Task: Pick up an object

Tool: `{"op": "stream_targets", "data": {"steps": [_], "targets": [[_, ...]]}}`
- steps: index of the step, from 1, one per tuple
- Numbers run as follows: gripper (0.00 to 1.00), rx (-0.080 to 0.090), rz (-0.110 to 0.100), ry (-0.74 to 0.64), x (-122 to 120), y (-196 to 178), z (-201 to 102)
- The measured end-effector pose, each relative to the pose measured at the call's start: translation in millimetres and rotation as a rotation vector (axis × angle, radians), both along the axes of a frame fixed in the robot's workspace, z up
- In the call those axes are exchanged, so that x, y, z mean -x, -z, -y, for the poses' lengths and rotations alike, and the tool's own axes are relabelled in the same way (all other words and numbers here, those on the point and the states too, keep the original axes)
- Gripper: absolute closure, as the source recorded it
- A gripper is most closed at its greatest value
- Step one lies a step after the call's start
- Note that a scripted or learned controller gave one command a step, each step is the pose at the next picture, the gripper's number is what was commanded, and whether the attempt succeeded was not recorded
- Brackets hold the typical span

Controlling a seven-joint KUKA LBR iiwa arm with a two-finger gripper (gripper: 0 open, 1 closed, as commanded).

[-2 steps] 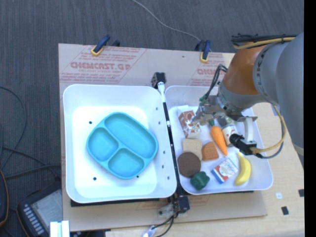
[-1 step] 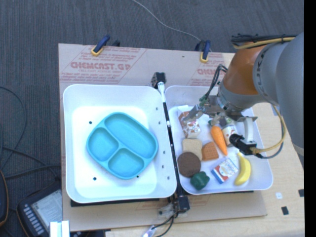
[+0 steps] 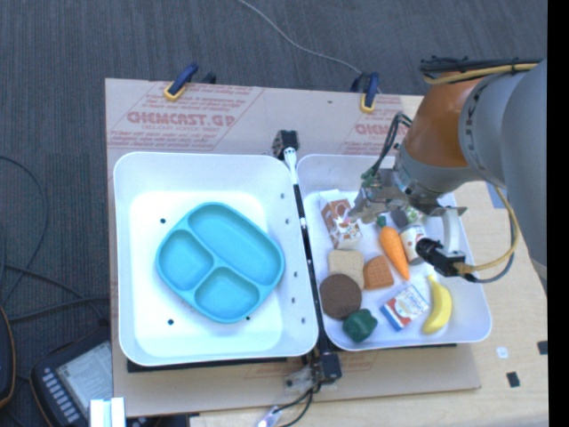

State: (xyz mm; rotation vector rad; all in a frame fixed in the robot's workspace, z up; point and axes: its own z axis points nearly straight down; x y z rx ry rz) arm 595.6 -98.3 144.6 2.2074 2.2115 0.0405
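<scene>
The tool (image 3: pixel 384 205) hangs low over the upper part of the right bin (image 3: pixel 471 327), at the end of the grey arm (image 3: pixel 498 123) with its orange band (image 3: pixel 437 127), which comes in from the right. Its dark metal parts crowd together there, and whether it is released or clenched on anything cannot be told from this slanted look down.

Just below the tool lies a toy carrot (image 3: pixel 394 251), its green top pointing up toward the tool and its tip slanting down to the right. Left of the tool sits a small printed packet (image 3: pixel 340 221) in red and white. Beside the carrot on the right is what may be a small white bottle (image 3: pixel 413 239), partly hidden by a black fitting.

Lower in the same bin are a pale bread slice (image 3: pixel 346 262), an orange-brown cracker (image 3: pixel 378 273), a round brown cookie (image 3: pixel 340 294), a dark green pepper (image 3: pixel 359 325), a small carton (image 3: pixel 405 308) and a yellow banana (image 3: pixel 436 304) near the right wall.

The left bin (image 3: pixel 129 238) holds a blue divided plate (image 3: pixel 220 261) with three compartments. Both bins rest on a brown board (image 3: pixel 178 118) clamped to the worktop (image 3: pixel 516 363).
</scene>
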Motion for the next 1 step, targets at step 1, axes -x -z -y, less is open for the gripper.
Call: {"op": "stream_targets", "data": {"steps": [1], "targets": [[0.0,0.0,0.0,0.0,0.1,0.1,-0.1]]}}
